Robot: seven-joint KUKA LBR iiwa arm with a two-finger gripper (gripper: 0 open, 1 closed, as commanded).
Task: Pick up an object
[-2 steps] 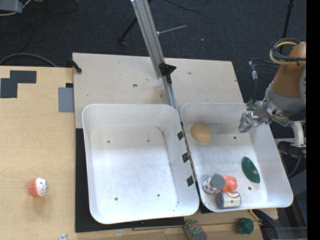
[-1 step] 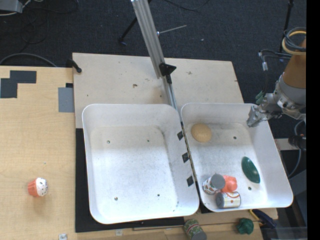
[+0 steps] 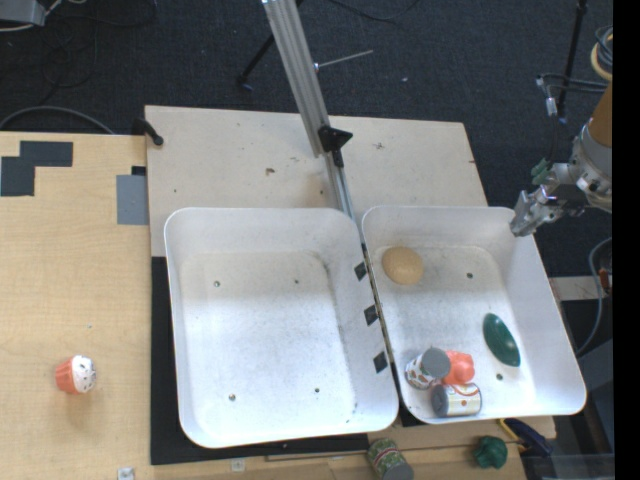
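The right bin holds a tan round object near its back left. A dark green oval lies by its right wall. At its front sit a grey-and-white cup-like piece, an orange piece and a small can, close together. My gripper hangs at the right bin's back right corner, above the rim and apart from all the objects. Nothing shows between its fingers.
The left bin stands beside the right one. A metal rail slants down to the divider between the bins. A small orange-and-white toy lies on the wooden bench at left. Green items sit below the bins.
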